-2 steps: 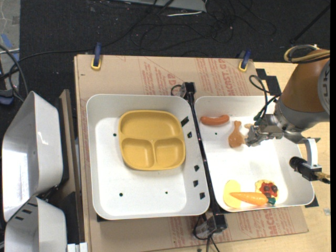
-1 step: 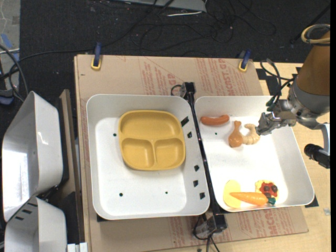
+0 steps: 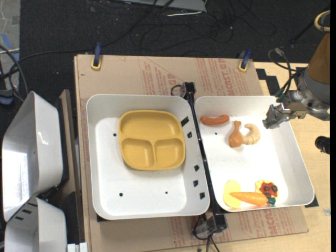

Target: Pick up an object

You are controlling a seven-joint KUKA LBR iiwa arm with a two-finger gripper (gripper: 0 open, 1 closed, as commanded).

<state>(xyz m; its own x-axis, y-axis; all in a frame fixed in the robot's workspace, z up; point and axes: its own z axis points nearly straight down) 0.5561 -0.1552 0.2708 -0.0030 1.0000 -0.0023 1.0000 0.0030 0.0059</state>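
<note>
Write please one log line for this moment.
hand: over right bin upper right edge, holding nothing | hot dog, chicken leg, shrimp, carrot: in bin | yellow tray: left bin

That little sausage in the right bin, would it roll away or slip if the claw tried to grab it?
Probably a bit of both. The sausage looks round and smooth, so it could roll sideways if nudged. Its glossy skin suggests plastic, likely light and stiff, and apt to slip from the claw. It lies apart from the drumstick.

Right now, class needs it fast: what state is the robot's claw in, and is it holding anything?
Claw: cannot be told whether open or closed; nothing shows in it. It hangs over the right bin's upper right edge, apart from the shrimp.
</note>
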